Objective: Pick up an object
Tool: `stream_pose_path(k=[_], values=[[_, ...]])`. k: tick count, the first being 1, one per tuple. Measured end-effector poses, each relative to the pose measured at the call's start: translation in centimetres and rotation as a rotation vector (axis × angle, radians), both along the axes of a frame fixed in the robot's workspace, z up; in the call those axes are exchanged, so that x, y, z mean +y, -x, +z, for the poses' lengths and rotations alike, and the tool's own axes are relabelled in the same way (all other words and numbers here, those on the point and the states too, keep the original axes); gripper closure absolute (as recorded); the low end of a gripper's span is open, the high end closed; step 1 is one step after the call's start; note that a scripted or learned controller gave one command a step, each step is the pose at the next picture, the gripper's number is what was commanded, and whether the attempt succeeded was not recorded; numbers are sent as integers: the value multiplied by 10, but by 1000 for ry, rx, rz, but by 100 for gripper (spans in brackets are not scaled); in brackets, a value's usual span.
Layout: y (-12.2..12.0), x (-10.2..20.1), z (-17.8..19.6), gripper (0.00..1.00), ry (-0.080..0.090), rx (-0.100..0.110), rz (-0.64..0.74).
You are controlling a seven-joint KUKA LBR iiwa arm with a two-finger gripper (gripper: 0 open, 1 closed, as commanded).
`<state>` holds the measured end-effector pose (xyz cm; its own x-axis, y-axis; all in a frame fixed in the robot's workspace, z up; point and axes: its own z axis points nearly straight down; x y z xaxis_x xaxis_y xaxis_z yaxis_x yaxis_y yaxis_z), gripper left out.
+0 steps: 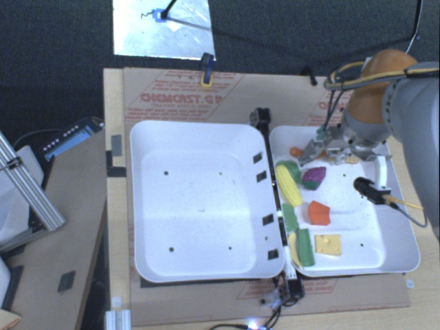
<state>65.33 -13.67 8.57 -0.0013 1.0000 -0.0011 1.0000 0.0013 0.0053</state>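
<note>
My gripper [322, 151] hangs low over the far part of the right bin [395, 243], reaching in from the right. Just in front of it lies a purple piece [313, 177]. A small orange piece [295, 152] sits to its left by the bin's far wall. A yellow corn cob [289, 185] lies along the bin's left side, with a green piece [287, 168] at its far end. Nearer the front are an orange-red block [318, 213], a yellow cheese wedge [328, 245] and two green sticks [304, 247]. Nothing shows between the fingers.
The left bin [199, 198] stands beside the right one, with a black divider strip [271, 191] along their shared edge. Both rest on a cardboard sheet [179, 95]. A shiny foil sheet [161, 19] lies beyond the bench.
</note>
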Motion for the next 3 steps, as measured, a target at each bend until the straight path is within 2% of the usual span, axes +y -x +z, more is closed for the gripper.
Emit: stream_pose_path(k=[1,2,3], values=[[-12,46,-1,0,-2,11,6],[-14,52,-2,0,0,12,3],[-17,112,57,0,-15,0,5]])
